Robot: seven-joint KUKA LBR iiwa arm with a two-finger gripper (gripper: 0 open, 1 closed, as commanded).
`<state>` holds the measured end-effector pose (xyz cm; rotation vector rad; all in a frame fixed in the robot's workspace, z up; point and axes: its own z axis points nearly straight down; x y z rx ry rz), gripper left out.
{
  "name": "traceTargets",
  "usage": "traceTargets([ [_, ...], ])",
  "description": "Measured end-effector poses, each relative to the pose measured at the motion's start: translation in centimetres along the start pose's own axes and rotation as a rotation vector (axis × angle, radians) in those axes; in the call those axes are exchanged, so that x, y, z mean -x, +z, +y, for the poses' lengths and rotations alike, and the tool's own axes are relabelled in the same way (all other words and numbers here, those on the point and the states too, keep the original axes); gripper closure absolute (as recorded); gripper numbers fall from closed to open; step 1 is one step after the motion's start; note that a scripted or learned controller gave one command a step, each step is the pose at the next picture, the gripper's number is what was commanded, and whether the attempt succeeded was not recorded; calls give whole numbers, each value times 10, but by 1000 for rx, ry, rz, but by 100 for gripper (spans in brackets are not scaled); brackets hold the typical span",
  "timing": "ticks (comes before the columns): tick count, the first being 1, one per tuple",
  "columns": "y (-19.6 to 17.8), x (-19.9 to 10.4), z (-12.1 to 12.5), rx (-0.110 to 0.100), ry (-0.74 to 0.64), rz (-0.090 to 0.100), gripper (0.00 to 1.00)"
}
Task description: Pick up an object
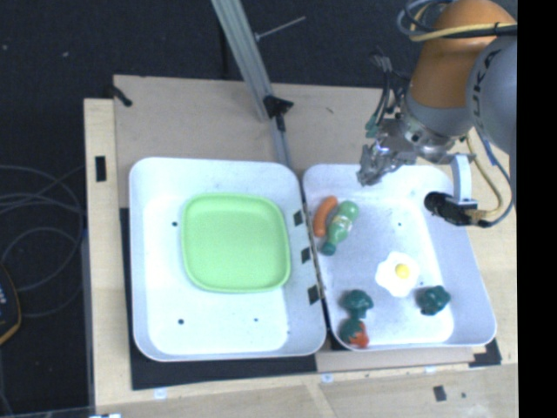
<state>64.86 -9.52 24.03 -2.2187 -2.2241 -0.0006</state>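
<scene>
Toys lie scattered in the right bin (pixel 461 259): an orange carrot (pixel 324 215) touching a green bottle-shaped piece (pixel 338 226) near the left wall, a fried egg (pixel 399 273) toward the middle, and dark green pieces (pixel 355 302) (pixel 432 299) near the front. Above the bin's far edge hangs the gripper (pixel 370 174), nothing between its tips, apart from every toy. A green plate (pixel 235 242) sits in the left bin (pixel 157 259).

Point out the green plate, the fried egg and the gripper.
green plate (pixel 235 242), camera view, centre of its flat face
fried egg (pixel 398 274), camera view, by the yolk
gripper (pixel 372 171), camera view, at its fingertips
</scene>
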Motion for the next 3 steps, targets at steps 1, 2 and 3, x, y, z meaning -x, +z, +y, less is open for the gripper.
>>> traceTargets([
  [1,6,-50,-6,0,-1,0,100],
  [2,-2,-104,-30,1,-2,1,100],
  [3,-8,-147,-46,1,-1,1,100],
])
